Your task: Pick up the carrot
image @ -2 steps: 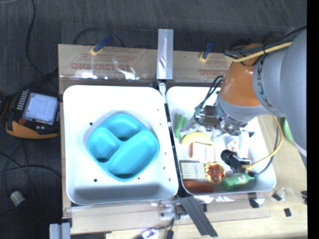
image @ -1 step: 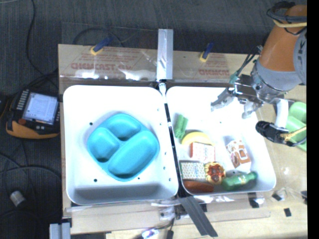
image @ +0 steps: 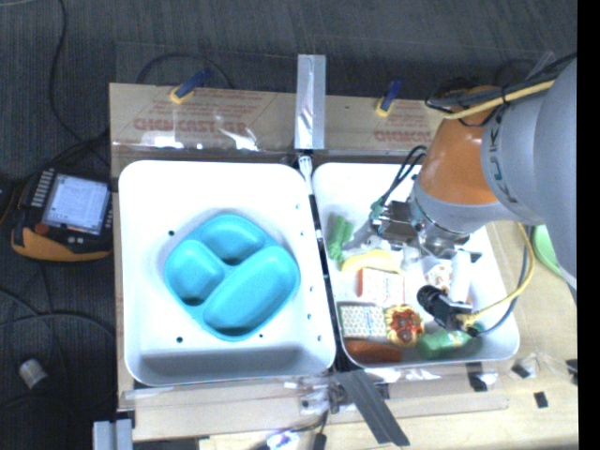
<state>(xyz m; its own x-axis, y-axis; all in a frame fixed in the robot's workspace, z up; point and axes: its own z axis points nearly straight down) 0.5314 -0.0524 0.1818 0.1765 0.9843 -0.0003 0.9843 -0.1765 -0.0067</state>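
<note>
A long reddish-orange piece with a green end, which looks like the carrot, lies along the front wall of the right bin. The gripper hangs over the middle of that bin, above the pile of toy food and behind the carrot. The grey arm and its orange band cover the bin's back right part. Nothing is seen held.
The left bin holds a blue divided plate. Around the carrot lie a green pod, a yellow piece, a white and orange box, a checked block and a red and yellow item. A yellow cable loops at the right.
</note>
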